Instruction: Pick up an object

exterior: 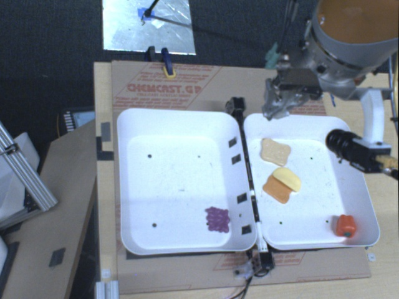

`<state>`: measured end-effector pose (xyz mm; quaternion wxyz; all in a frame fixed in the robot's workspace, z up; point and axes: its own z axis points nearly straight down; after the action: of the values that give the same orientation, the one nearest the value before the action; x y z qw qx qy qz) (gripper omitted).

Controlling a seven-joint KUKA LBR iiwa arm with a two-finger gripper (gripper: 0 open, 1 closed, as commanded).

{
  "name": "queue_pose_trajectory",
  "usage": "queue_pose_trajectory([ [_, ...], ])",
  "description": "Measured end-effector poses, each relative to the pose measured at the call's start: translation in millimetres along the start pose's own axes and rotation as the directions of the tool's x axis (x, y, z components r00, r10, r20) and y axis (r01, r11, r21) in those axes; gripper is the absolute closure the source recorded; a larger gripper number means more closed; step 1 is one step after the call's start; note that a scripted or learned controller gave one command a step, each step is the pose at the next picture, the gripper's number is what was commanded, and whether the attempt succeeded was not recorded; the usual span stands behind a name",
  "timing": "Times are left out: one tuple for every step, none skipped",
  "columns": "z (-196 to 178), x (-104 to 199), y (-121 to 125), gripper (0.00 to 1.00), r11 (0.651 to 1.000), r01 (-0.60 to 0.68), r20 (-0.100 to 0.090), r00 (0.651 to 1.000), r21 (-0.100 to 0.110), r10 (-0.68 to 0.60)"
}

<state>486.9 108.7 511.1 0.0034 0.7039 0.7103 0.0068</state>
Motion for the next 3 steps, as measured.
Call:
queue_pose_trajectory([
  [153,57,36,1.0,1.0,0.0,0.007,1.0,0.025,0.0],
  [136,4,-3,1.0,1.0,-0.012,0.005,1.0,0.014,0.012],
  [29,-1,0,1.0,1.0,-0.006,0.001,1.0,0.0,0.006],
])
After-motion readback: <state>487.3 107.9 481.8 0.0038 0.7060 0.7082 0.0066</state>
